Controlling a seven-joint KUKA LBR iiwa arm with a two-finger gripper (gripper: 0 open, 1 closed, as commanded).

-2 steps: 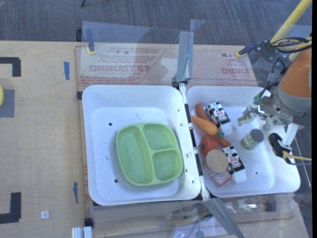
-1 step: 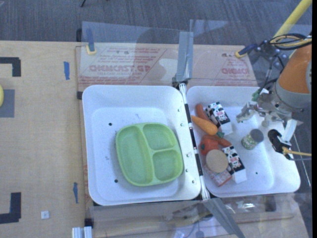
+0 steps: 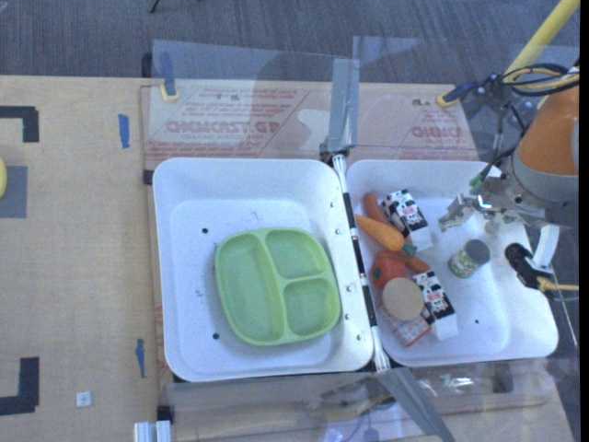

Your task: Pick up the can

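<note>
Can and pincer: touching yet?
Apart. Camera view shows white bin floor between the can and the pincer above it.

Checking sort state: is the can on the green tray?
No, the can lies in the right bin, while the green tray sits in the left bin.

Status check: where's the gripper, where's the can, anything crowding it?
Gripper above right bin, holding nothing. Can just below it, free on the bin floor. Carrot and cartons to the can's left, not touching it.
</note>
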